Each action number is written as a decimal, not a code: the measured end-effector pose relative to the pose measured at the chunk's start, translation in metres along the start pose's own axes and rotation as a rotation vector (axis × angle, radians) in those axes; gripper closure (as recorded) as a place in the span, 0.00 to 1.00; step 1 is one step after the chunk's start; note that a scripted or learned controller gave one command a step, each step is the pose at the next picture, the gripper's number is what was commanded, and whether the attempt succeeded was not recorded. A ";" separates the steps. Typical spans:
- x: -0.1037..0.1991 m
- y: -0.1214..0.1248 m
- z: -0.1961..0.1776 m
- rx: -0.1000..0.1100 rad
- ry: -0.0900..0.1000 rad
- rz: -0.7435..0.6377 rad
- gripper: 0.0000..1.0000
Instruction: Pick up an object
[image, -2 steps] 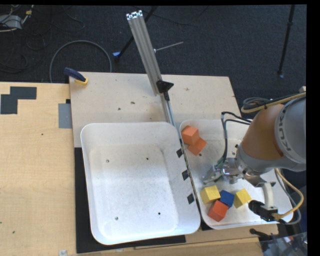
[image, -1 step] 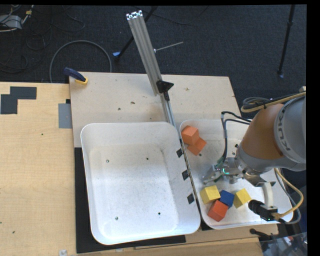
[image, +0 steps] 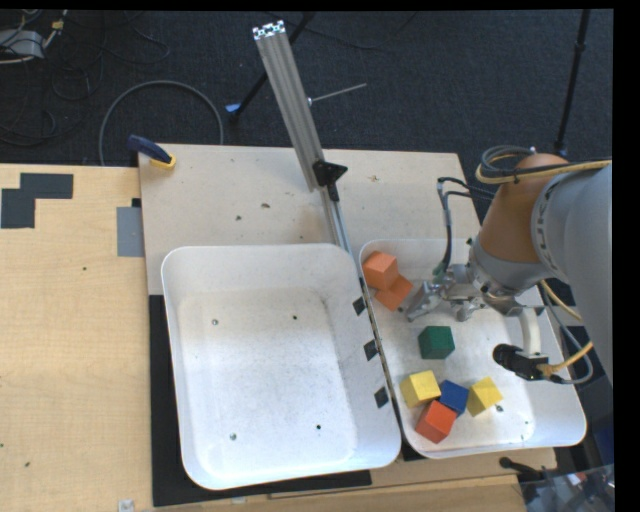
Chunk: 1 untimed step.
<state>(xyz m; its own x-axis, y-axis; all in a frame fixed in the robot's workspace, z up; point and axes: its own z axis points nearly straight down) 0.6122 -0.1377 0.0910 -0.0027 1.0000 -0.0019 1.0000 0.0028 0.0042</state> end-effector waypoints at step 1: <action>0.014 -0.062 -0.002 0.002 0.002 0.004 0.00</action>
